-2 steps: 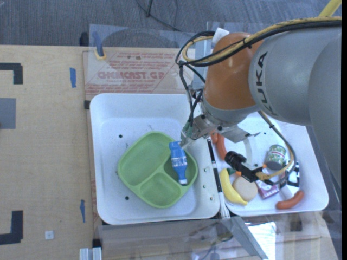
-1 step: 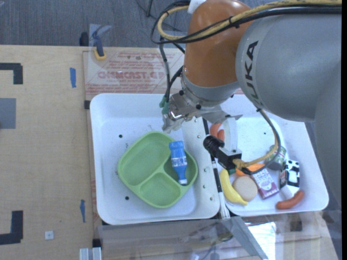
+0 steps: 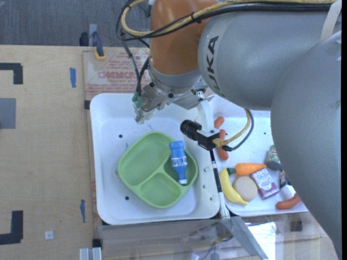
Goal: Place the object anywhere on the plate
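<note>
Blue bottle (image 3: 178,162) lies on the green plate (image 3: 142,161), left bin (image 3: 105,161).

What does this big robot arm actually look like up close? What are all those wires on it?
The arm is bulky, smooth and rounded, grey, with dark KUKA lettering and a glossy orange band above the wrist. Yellow and black cables loop over the orange part, and another curls below. The gripper is a small metallic piece at the tip.

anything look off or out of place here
Nothing much. The blue bottle lies on its side on the green plate, straddling a divider ridge. The gripper is above the plate's far edge.
</note>
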Action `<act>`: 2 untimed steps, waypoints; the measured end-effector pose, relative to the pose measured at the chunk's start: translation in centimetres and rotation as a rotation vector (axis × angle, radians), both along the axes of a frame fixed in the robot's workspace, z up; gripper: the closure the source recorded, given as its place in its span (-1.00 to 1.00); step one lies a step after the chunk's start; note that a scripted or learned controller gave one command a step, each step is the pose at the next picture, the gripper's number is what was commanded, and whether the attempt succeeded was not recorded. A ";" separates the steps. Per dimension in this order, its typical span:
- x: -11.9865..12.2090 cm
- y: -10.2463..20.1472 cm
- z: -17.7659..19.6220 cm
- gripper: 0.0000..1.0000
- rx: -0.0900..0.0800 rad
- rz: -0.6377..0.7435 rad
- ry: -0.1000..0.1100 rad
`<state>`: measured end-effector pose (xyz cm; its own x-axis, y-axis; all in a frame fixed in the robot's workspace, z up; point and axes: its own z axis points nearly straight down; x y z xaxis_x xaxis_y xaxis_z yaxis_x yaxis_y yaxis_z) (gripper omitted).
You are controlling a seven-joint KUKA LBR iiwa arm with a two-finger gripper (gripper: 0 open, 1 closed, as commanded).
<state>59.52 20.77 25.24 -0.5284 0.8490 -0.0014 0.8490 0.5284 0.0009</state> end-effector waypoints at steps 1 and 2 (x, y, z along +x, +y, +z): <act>0.5 -0.2 8.1 1.00 0.000 0.368 -0.003; 5.6 1.5 18.3 1.00 0.000 0.355 -0.002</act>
